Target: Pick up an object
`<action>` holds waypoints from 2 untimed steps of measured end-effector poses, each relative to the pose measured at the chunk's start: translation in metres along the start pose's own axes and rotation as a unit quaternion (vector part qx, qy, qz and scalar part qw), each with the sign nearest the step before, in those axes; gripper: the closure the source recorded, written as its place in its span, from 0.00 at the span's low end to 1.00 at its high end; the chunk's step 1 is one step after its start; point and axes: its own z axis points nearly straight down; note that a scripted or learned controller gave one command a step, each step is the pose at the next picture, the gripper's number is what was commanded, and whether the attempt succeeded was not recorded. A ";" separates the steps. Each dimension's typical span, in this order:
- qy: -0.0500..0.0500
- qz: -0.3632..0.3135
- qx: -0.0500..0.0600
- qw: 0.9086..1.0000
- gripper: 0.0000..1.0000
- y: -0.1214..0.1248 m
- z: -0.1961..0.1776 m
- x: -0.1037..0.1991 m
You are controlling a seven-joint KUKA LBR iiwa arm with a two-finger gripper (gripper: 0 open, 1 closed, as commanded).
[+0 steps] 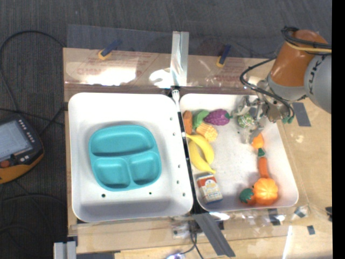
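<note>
We see the claw (251,124) low in the right bin (235,161); its state we cannot tell. A carrot (262,165) lies just below it, grapes (217,117) to its left.

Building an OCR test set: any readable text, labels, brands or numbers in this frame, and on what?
None can be read.
Small white carton with a red label in the right white bin: print too small and blurred.
Black handheld pendant with a screen left of the bench: screen content blurred.
</note>
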 end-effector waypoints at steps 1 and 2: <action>-0.005 0.004 0.002 1.000 0.00 0.008 0.000 0.045; -0.007 0.077 0.000 0.997 0.00 0.019 -0.001 0.094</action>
